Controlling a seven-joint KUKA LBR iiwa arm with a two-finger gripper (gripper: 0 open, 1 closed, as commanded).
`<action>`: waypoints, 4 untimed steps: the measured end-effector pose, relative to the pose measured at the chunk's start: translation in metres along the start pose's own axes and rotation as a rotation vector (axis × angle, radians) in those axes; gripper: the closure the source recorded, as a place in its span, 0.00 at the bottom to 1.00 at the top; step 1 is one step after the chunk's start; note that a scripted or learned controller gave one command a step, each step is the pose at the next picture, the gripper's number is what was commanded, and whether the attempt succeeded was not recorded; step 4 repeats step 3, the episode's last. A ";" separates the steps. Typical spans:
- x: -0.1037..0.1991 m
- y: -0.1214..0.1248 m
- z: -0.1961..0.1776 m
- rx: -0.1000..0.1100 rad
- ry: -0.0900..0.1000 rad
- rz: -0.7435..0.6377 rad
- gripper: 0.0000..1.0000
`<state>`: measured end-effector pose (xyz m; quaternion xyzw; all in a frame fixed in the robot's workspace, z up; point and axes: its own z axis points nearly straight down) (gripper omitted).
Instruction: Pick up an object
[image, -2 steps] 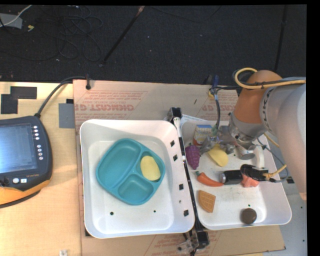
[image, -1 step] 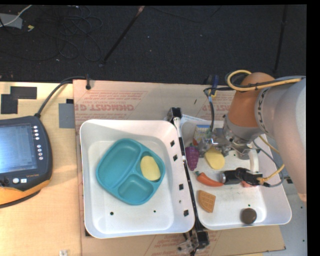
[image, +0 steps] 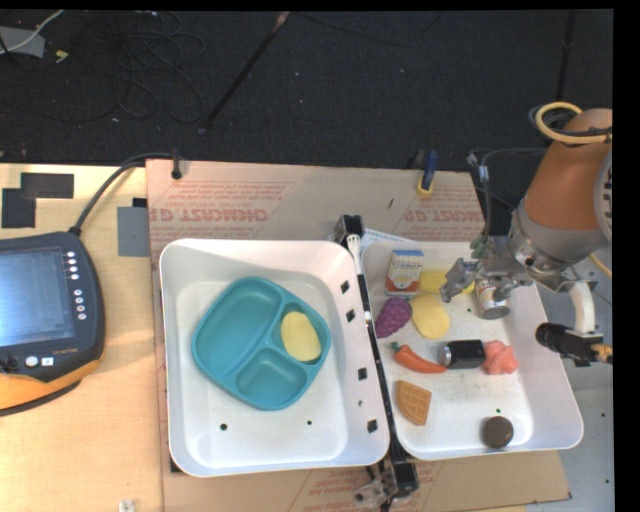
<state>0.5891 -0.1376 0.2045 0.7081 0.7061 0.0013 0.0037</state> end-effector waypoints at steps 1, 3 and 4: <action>0.033 -0.009 0.123 0.016 0.006 -0.004 0.00; 0.091 0.003 0.011 0.002 0.005 -0.008 1.00; 0.091 0.003 0.011 0.002 0.005 -0.008 1.00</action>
